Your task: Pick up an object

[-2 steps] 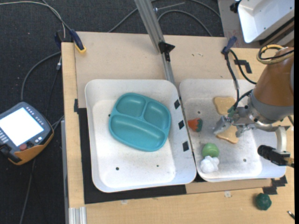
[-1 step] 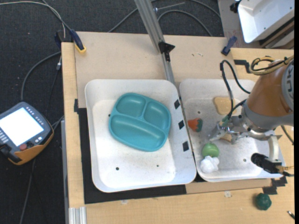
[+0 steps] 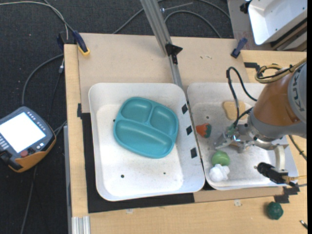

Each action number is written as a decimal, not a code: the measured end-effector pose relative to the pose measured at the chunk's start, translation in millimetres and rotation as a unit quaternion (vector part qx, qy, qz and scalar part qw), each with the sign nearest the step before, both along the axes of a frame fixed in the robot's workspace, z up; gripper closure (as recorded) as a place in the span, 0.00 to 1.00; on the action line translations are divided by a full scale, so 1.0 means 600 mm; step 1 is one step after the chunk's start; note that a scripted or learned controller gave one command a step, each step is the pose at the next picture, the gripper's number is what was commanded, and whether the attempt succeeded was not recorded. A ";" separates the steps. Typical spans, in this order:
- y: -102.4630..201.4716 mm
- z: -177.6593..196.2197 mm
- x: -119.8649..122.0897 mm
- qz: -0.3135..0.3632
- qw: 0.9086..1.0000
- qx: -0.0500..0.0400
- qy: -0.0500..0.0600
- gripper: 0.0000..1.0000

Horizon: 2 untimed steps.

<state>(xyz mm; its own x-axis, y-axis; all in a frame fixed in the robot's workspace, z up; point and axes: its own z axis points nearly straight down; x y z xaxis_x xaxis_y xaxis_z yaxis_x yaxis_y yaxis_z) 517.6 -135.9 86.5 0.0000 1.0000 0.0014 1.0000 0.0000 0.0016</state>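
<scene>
Objects for picking lie in the right-hand bin (image 3: 292, 179), but take the scene by size first. The counter (image 3: 122, 57) carries two white bins side by side; the left bin (image 3: 105, 179) holds a teal divided plate (image 3: 146, 126), well apart from the arm. The grey arm with its orange band (image 3: 278, 104) reaches over the right bin, and its end effector (image 3: 233, 139) sits low near that bin's middle — whether it is spread or pressed together cannot be told from this slant, and nothing shows pinched in it.

Smaller things ring it: a tan piece (image 3: 232, 109) toward the far wall, a green ball (image 3: 220, 158) just beside the end effector on the near side, a white lumpy toy (image 3: 219, 172) touching or nearly touching the ball, and a small red-and-green item (image 3: 203, 130) to the left by the bin wall. A dark green ball (image 3: 274, 210) rests outside, on the counter.

Risk, as a judgement: the end effector seems to sit between the pieces rather than over one, so closing here could catch nothing — or nudge the round green ball, which would likely roll away.
</scene>
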 end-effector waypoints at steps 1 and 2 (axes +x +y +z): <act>-0.002 0.022 0.003 0.000 1.000 -0.002 -0.004 1.00; -0.019 0.106 0.006 0.000 1.000 -0.001 -0.002 1.00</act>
<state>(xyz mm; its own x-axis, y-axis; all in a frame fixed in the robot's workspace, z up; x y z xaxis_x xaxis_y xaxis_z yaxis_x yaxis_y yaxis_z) 521.4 -147.5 150.2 0.0004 1.0000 -0.0016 1.0000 -0.0003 0.0048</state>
